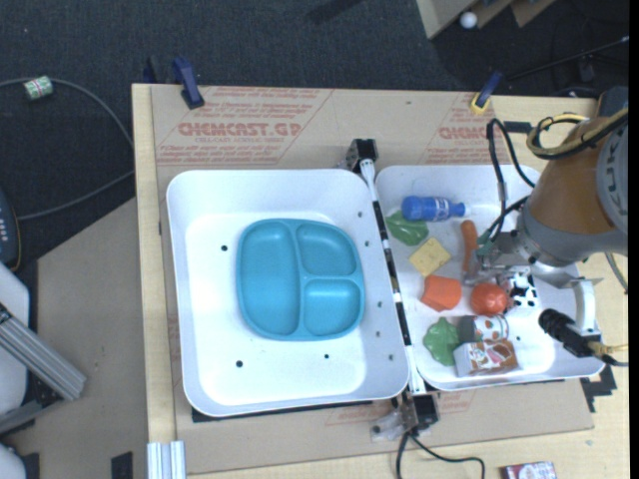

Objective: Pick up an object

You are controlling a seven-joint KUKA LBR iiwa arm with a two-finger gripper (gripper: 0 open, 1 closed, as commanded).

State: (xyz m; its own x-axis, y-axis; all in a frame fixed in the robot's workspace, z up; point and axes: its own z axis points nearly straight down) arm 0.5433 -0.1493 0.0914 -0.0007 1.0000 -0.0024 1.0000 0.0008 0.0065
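The right bin (559, 367) holds several small items. These include a blue bottle (432, 209), a green piece (406, 231), a yellow block (430, 257), an orange carrot-like stick (468, 245), an orange block (441, 292), a red ball (489, 298), a green lump (440, 337) and a printed carton (486, 355). My gripper (493, 265) hangs low over the bin's middle, just above the red ball and beside the orange stick. A small black-and-white figure (521, 291) lies partly under the wrist.
The left bin (200, 367) bears a blue divided plate (300, 277). The grey arm with its orange band (574, 183) covers the right bin's far right side. Cables loop above the wrist. Blue clamps hold the bench's back edge.
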